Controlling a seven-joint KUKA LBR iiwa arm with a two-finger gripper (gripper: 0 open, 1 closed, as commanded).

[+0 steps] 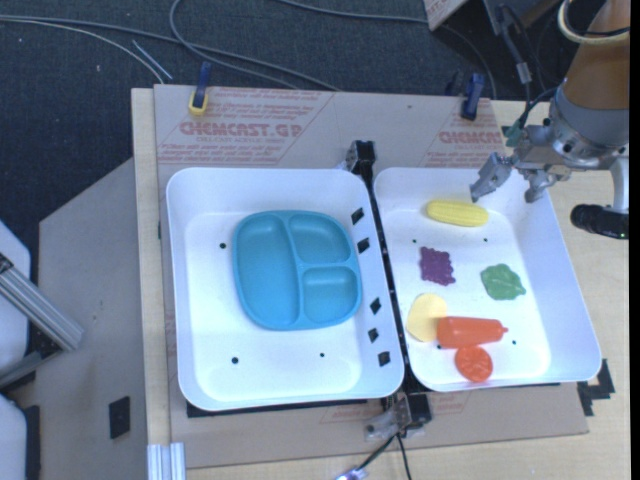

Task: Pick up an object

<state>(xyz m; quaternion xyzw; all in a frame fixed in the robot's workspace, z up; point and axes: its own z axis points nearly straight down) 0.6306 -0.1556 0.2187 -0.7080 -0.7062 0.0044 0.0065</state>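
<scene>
My end effector [510, 176] hangs over the far edge of the right shallow white plastic bin [560, 268], its two fingers spread apart with nothing between them. One fingertip sits just above and beside the right end of the yellow plastic corn cob [457, 213], which lies on its side near the bin's far wall; I cannot tell whether they touch.

I judge the corn cob the likeliest target. My worry is the offset: the fingers look centred to the right of the cob, not over its middle, so closing from here could clip one end and roll it away, or pinch air. The bin's sloped wall is close too, and a descent here might catch the rim.

Other candidates lie nearer me in the same bin: a purple knobbly grape cluster [436, 265], a green leafy piece [502, 282], a pale yellow rounded piece [426, 317] touching an orange carrot-shaped toy [470, 331], and a red-orange round toy [474, 364]. The left white bin [200, 298] holds a blue divided plastic tray [297, 268].
</scene>
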